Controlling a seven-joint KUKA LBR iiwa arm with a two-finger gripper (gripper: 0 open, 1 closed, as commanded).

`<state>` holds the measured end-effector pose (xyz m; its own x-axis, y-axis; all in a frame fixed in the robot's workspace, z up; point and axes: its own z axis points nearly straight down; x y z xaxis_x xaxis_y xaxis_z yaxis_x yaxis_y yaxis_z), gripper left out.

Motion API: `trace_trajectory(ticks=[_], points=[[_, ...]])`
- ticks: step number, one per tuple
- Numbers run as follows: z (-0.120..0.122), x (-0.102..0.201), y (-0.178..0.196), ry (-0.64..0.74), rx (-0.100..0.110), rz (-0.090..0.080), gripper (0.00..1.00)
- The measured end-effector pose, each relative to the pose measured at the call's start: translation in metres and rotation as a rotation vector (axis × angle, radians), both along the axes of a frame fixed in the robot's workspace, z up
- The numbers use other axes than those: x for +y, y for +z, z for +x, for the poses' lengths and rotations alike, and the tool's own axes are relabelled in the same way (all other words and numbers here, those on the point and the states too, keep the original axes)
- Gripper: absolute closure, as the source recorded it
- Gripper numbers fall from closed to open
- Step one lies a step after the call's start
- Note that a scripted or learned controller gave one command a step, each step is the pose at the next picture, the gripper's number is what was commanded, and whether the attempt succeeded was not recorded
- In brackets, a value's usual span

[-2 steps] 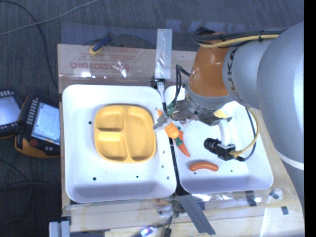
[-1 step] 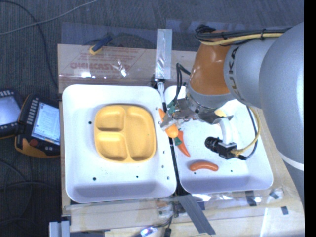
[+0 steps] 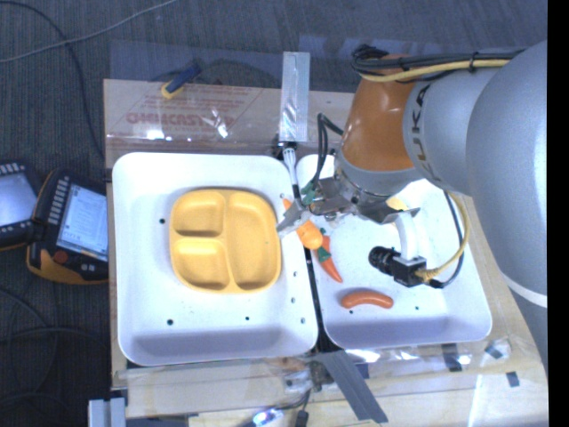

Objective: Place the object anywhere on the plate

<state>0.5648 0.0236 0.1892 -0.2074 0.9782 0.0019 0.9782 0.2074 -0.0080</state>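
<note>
Where the two bins meet, jaws sit low over the divide, on the right bin's [image 3: 462,323] side. Orange lump [image 3: 309,234] lies directly below them in this view, at the right bin's left wall, close enough that contact cannot be ruled in or out. Whether jaws are apart or closed: cannot tell, the wrist covers them; nothing seen clearly gripped. Small orange fleck [image 3: 286,205] at the divide, just left of the jaws.

Carrot [image 3: 331,267] runs from the lump toward lower right, green end up, seemingly touching the lump. Sausage [image 3: 366,300] lies flat further down the same bin, apart from the carrot.

Arm [image 3: 498,149] enters from the right, big grey link over the right bin's upper right part; orange band [image 3: 382,132] above the wrist, wrist angled down and leftward to the divide.

Plate [image 3: 222,238], yellow, three compartments, sits mid left bin [image 3: 133,327], bare. Lump is near the plate's right rim but in the other bin.
</note>
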Motion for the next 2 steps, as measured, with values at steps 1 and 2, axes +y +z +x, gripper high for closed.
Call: trace_trajectory(ticks=[1, 2], points=[[0.0002, 0.0003, 0.0074, 0.000, 0.003, 0.001, 1.00], [0.0002, 0.0003, 0.0074, 0.000, 0.003, 0.001, 0.00]])
